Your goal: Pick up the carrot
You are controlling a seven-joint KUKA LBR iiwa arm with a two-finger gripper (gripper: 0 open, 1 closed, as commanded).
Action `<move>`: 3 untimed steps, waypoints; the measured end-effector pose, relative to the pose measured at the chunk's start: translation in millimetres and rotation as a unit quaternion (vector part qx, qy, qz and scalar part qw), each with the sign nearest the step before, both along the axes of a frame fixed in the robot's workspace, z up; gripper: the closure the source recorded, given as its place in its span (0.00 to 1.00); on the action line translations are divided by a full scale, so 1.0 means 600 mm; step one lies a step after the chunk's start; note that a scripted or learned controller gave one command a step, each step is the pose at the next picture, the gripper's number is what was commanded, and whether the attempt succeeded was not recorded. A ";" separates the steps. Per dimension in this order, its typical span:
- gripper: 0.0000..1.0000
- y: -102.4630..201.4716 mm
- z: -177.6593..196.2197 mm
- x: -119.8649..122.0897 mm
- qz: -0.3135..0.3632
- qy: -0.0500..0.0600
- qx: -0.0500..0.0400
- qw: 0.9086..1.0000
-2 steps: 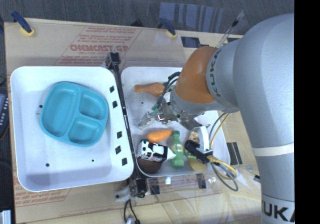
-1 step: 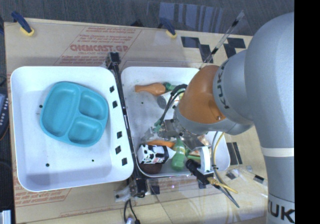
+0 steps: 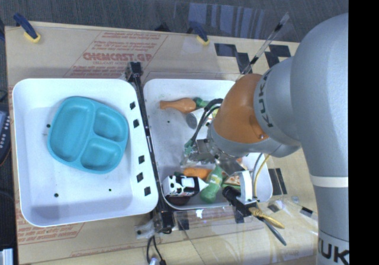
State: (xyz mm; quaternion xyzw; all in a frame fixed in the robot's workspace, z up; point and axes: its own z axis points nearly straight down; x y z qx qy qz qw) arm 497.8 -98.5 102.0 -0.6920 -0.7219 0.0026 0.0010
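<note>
Camera view, taken from its biggest shape down: we see the grey arm [image 3: 314, 104] sweep in from the right, its orange band [image 3: 240, 109] hanging over the right bin [image 3: 155, 139]. Beside it, the left bin [image 3: 29, 157] bears a blue divided plate [image 3: 89, 133] and nothing of the task. Below the band the gripper [image 3: 204, 154] is low in the near part of the right bin, over a cluster of toys: a black-and-white piece [image 3: 182, 185], a green piece [image 3: 211, 187], and an orange strip we take for the carrot [image 3: 197, 172], lying just under the wrist and touching its neighbours. At the bin's far end lies an orange, drumstick-like toy [image 3: 177, 104], well apart from the gripper. Whether the pincer is apart, together or clamped on anything we cannot tell, as the wrist hides it. We judge the reach is made and the carrot is still down in the bin; the grasp and the lift are left.
</note>
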 end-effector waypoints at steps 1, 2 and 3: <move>1.00 -0.014 0.071 -0.035 -0.022 -0.001 0.000 1.000; 1.00 0.089 0.149 -0.036 -0.208 0.001 0.002 0.978; 1.00 -0.020 0.062 -0.038 -0.014 0.002 0.002 1.000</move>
